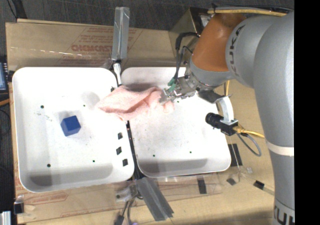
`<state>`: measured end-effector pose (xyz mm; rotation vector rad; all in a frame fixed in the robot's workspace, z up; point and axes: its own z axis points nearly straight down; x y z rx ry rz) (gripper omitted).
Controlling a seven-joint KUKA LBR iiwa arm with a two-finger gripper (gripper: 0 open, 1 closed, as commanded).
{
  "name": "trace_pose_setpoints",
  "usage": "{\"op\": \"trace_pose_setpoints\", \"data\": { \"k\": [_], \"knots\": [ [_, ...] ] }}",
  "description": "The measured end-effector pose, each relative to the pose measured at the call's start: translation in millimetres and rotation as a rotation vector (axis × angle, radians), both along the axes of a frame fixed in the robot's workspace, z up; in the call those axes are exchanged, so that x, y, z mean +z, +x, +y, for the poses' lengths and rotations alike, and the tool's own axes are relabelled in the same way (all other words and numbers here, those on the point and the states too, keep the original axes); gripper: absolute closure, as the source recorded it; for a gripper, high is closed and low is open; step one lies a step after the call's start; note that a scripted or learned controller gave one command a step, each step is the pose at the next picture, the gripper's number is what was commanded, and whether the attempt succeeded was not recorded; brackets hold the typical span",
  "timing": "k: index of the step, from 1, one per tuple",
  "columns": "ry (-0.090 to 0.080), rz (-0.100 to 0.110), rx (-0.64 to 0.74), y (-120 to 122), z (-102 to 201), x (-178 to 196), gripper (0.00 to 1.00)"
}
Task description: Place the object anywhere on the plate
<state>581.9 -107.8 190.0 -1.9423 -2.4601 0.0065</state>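
Observation:
A pink cloth (pixel 131 103) lies draped across the rims where the two bins meet, with its left end in the left bin (pixel 30 169) and its right end in the right bin (pixel 200 159). My gripper (pixel 168 96) sits at the cloth's right end, low over the right bin's back part, and is shut on the fabric there. A blue cube (pixel 71 125) rests on the left bin's floor, well to the left of the gripper.
The arm's grey body and orange band (pixel 215 44) hang over the right bin's back right corner. A black cable plug (pixel 220 121) juts over that bin's right side. A grey post (pixel 120 34) stands behind the bins' junction.

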Motion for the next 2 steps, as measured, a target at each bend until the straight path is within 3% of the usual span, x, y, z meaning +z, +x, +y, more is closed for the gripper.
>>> {"op": "trace_pose_setpoints", "data": {
  "k": [1,2],
  "knots": [
    [0.0,0.0,0.008,1.0,0.3,38.3,1.0],
    [0.001,-0.002,0.413,14.6,48.2,38.8,1.0]
  ]
}}
